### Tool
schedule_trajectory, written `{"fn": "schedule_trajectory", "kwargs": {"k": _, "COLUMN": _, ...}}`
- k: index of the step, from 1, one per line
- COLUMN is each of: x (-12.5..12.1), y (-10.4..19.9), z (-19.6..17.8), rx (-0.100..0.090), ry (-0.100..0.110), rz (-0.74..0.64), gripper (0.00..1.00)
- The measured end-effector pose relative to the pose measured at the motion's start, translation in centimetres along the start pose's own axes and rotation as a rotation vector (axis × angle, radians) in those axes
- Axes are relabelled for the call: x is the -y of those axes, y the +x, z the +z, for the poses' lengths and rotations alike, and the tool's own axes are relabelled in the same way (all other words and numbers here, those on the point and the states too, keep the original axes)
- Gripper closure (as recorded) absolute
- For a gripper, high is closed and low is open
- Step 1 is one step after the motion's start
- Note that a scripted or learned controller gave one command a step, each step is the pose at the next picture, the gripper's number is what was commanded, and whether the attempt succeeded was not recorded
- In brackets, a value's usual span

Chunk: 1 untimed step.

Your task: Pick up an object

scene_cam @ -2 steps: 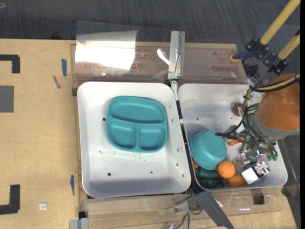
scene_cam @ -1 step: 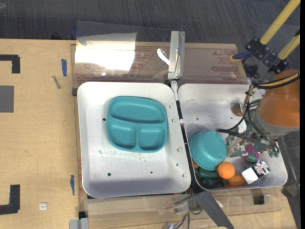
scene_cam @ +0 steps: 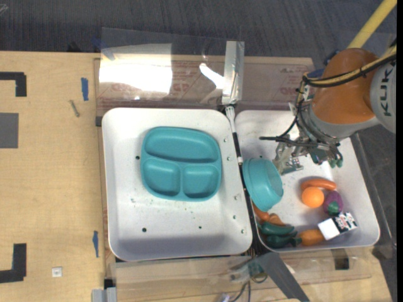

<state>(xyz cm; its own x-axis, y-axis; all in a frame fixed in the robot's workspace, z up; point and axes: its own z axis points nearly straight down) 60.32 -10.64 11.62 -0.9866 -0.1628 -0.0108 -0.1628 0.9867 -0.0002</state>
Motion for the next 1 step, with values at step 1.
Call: {"fn": "schedule_trajectory", "kwargs": {"k": 1, "x": 2.33, "y": -5.77, "z": -13.79, "rx": 0.007, "ry": 0.005, "rz": 0.020, "gripper": 1.00}}
